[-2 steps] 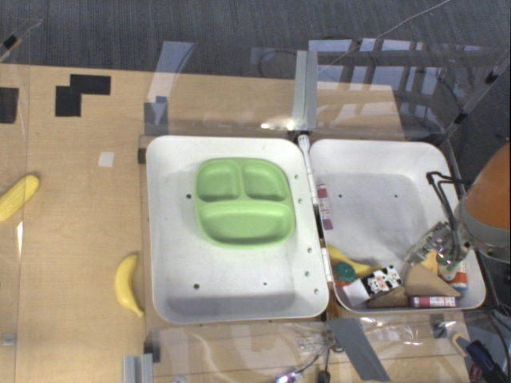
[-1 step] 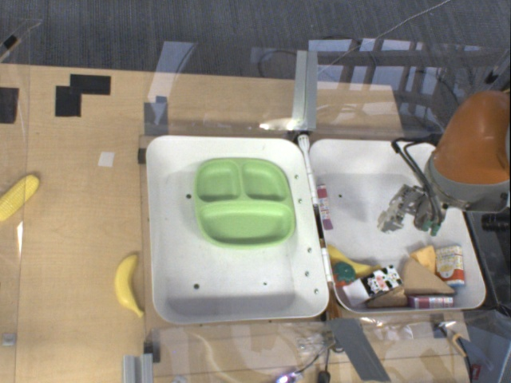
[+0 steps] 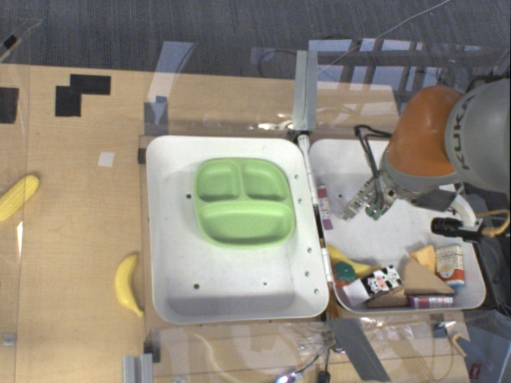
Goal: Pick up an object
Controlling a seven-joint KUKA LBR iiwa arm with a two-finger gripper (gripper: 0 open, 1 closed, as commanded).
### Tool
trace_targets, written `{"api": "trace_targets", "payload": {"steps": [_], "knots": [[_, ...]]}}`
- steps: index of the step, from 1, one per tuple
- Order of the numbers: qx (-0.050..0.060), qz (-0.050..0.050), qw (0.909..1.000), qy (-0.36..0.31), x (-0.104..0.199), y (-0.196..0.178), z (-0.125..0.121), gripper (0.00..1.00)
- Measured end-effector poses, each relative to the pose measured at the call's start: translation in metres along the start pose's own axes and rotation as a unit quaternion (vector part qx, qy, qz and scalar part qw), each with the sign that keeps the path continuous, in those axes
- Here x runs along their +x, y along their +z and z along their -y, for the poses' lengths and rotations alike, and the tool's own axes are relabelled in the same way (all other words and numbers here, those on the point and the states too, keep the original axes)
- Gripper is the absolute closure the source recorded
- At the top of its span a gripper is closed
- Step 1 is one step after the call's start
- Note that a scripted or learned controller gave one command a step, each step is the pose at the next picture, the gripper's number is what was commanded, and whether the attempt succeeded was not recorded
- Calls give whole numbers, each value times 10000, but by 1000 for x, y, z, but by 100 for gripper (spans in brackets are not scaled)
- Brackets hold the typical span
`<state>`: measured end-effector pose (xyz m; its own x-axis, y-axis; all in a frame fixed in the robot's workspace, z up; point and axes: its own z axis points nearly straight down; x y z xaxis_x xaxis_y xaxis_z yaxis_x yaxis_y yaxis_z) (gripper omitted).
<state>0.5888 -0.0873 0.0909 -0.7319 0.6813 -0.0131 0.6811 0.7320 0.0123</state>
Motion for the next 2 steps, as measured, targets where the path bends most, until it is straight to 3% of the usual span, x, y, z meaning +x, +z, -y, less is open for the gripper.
{"api": "trace_targets", "payload": {"steps": [1, 2], "knots": [[27, -11, 9802, 1978, -58, 4, -32, 100], [29, -11, 9802, 1979, -58, 3, -32, 0]]}}
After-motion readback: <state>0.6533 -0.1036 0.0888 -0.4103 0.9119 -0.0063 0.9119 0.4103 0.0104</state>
